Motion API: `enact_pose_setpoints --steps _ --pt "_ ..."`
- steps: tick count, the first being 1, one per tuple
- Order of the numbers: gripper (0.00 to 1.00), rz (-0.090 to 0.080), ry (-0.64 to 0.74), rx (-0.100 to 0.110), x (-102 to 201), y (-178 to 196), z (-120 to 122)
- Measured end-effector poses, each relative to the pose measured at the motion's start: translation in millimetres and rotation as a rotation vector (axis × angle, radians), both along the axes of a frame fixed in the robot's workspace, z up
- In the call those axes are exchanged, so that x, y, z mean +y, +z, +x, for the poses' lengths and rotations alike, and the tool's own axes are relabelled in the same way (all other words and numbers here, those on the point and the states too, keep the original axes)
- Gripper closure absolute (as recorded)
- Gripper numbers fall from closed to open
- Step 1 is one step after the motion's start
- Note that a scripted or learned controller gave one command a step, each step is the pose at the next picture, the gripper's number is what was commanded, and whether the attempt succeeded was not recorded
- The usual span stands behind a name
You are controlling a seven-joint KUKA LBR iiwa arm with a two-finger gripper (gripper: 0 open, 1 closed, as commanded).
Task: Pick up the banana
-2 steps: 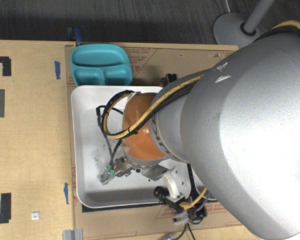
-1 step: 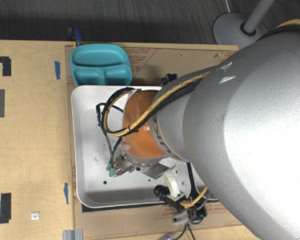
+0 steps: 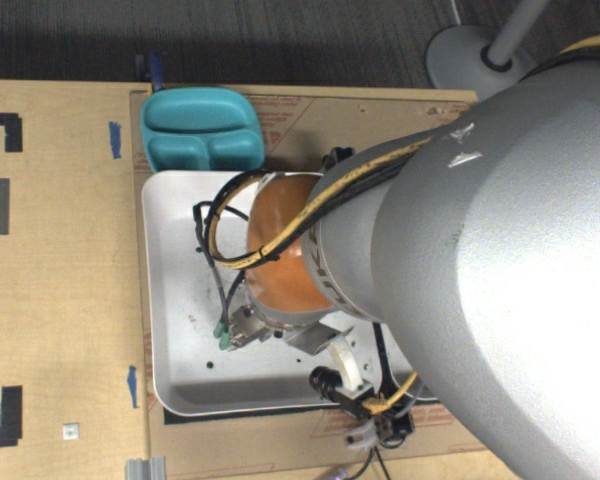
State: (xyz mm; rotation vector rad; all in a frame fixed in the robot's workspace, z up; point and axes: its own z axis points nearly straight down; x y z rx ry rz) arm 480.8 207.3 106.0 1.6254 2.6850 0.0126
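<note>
The big grey arm (image 3: 480, 258) reaches in from the right and covers most of the white bin (image 3: 175, 268). Its orange band (image 3: 280, 248) hangs over the bin's middle, with black and yellow cables looping to its left. The wrist end points down into the bin near its lower middle, and the gripper itself is hidden under the arm. The banana is hidden from me. The bare bin floor on the left shows only a few dark specks.
A teal divided tray (image 3: 202, 128) lies on the bench just beyond the bin's far edge. The bench top is brown board with blue tape marks at the left. A grey stand base (image 3: 470, 53) sits at the top right.
</note>
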Motion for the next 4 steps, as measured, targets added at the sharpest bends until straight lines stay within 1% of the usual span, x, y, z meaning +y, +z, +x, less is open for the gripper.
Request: enact_pose_setpoints --steps 1,2,3,4 --pt "1.00 0.000 -0.001 -0.002 0.2 9.7 0.5" --pt "1.00 -0.005 -0.128 0.006 -66.2 61.2 -1.4" --pt "1.00 -0.002 0.026 0.006 -36.6 -18.8 -0.9" --pt "1.00 -0.002 0.025 0.004 -36.3 -9.2 -0.6"
